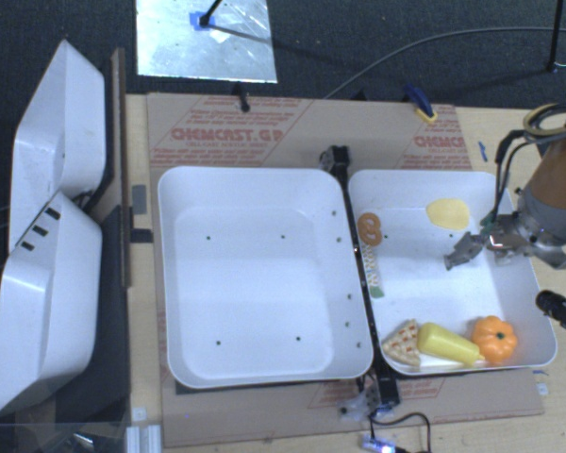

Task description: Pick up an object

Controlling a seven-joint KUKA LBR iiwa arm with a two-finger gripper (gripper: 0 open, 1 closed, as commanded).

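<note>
The right-hand shallow white plastic bin (406, 189) contains five candidate items; the left-hand shallow white plastic bin (255, 182) lies beside it, separated by a dark central divider (358, 262). The pale yellow flat oval piece (448, 213) lies toward the far wall of the right bin; the small brown pretzel-shaped piece (369, 227) lies just beside the divider; the tan wedge resembling a pizza slice (402, 343), the yellow elongated piece resembling a corn cob (447, 343) and the orange pumpkin-shaped piece (495, 339) lie in a row along the near wall, each touching or nearly touching its neighbour.

Handling judgement: all items appear to be light, rigid toy foods with smooth, somewhat slippery surfaces; none looks fragile. The flat oval offers little height for a pinch and is best taken across its narrow width; the pumpkin is rounded and likely to roll out of a loose grip, so take it across its widest part; the corn cob is best taken across its short axis, at mid-length.

The grey two-finger gripper (472, 249) hangs over the right part of the right bin, below the flat oval and above the near-wall row; its dark fingers (460, 253) point toward the bin centre. The fingers appear slightly apart, with nothing visible between them; they touch no item. The flat oval is the nearest candidate; the pumpkin is the next nearest.
</note>
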